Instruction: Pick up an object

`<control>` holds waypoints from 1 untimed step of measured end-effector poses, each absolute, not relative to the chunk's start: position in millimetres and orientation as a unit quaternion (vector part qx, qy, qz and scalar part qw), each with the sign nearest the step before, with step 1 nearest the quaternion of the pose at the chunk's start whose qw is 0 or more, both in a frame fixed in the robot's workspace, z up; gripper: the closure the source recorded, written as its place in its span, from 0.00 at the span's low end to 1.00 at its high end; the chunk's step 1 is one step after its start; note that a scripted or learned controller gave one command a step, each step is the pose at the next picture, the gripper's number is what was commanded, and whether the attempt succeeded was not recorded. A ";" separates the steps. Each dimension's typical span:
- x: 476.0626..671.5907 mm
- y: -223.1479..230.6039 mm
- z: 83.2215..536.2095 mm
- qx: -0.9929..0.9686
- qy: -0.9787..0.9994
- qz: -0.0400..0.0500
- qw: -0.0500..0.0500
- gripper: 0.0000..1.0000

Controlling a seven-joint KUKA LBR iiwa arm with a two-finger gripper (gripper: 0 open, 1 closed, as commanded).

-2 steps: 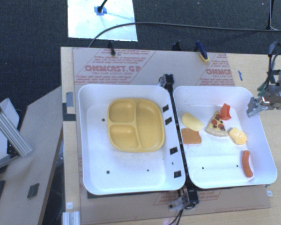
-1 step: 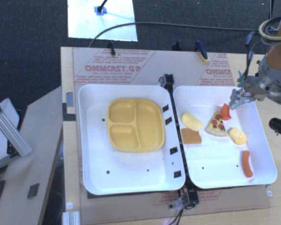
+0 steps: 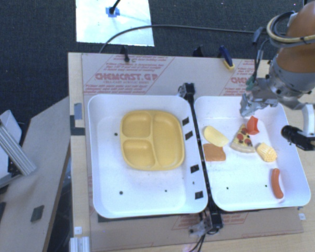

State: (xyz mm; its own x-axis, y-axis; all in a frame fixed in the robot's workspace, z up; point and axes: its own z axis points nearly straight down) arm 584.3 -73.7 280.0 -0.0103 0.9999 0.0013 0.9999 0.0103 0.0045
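Here, tool [image 3: 248,111] over right bin [image 3: 294,193], tips blurred, grip state unclear, beside red piece [image 3: 252,124].

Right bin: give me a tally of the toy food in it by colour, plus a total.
Yellow: 2, the potato-like piece and the corn cob
Brown: 1, the toast-like slab
Red: 1, the small red piece just under the gripper
Orange-red: 1, the sausage
Mixed colours: 1, the pizza slice
Total: 6
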 end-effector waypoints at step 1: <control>608.1 -29.0 268.9 0.704 0.711 0.002 0.001 1.00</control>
State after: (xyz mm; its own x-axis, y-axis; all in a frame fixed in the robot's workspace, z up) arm 608.1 -29.0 268.9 -0.0096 1.0000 0.0005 0.9999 0.0096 0.0037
